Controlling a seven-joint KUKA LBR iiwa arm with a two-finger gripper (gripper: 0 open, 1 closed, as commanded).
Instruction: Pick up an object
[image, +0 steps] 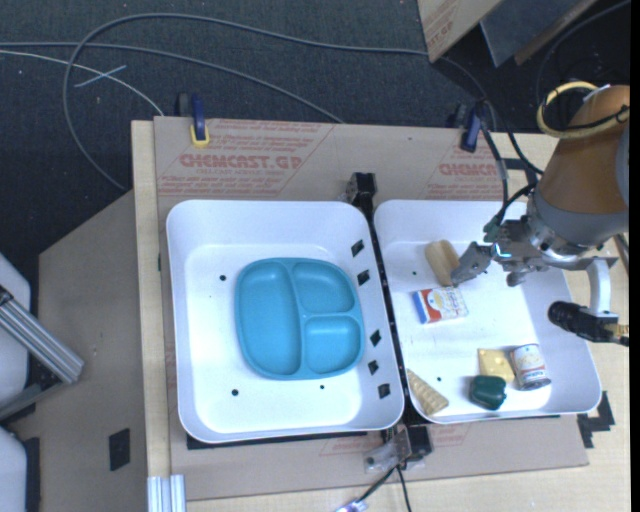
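My gripper (490, 270) hangs over the back of the right bin (560, 320), open, with nothing between its fingers. Its left finger (467, 266) is just right of a tan block (439, 258). In front of that lies a small white box with red and blue print (440, 305). Toward the front of the bin are a yellow block (493, 362), a small can (529, 366), a dark green lump (488, 392) and a tan wedge (428, 394) at the front left corner.
The left bin (200, 300) holds a blue divided plate (300, 317). A black divider with clips (372, 290) runs between the bins. A black part of the arm (585, 320) juts over the right bin's right rim.
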